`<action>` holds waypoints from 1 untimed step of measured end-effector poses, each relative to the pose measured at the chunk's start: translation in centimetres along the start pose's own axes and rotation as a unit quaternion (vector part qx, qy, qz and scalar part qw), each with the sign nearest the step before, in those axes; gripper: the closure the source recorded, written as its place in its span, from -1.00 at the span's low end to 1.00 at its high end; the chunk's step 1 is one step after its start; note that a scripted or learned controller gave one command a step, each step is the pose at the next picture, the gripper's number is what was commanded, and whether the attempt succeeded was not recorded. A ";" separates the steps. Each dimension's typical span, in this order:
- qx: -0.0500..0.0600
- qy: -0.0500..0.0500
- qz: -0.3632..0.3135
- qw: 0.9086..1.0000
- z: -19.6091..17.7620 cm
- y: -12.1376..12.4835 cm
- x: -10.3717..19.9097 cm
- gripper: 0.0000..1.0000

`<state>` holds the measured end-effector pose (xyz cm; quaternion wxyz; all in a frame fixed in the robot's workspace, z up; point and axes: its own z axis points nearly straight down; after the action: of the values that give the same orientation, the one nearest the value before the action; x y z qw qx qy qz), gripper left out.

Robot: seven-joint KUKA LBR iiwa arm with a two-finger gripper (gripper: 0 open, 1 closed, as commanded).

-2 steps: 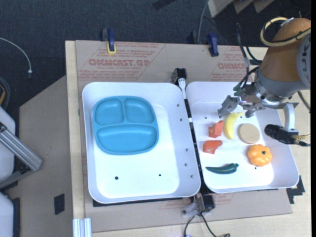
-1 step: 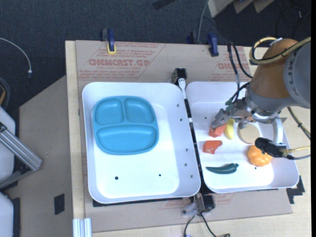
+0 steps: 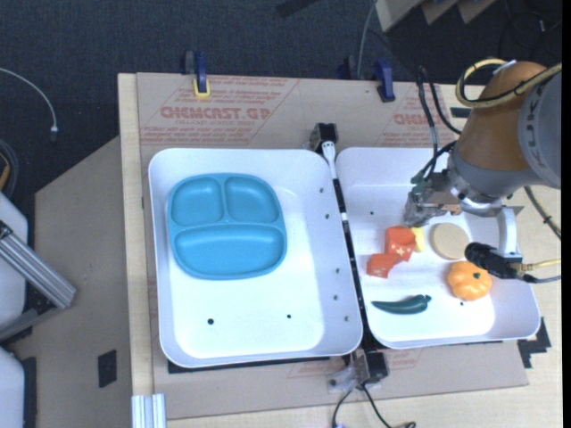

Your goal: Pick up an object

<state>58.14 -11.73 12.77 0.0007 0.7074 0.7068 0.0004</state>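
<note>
The right bin (image 3: 384,172) holds a red-orange pepper-like piece (image 3: 393,251), a small yellow bit (image 3: 419,238) beside it, a pale round disc (image 3: 448,240), an orange pumpkin-like fruit (image 3: 468,280) and a dark green chili (image 3: 402,305). My gripper (image 3: 426,205) hangs over the bin's upper middle, just above and right of the red-orange piece and close to the disc. I see nothing between its fingers.
The left bin (image 3: 303,319) carries a blue three-compartment plate (image 3: 227,225) in its upper left. A rim between the two bins runs down the middle. Blue clamps (image 3: 198,66) hold the cardboard base at the back edge. The arm enters from the right.
</note>
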 end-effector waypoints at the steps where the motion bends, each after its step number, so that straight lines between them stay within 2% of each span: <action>1: -0.002 -0.001 -0.001 1.000 -4.8 -0.6 0.4 1.00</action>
<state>57.54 -11.30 17.55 0.0028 0.7068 0.7074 0.0016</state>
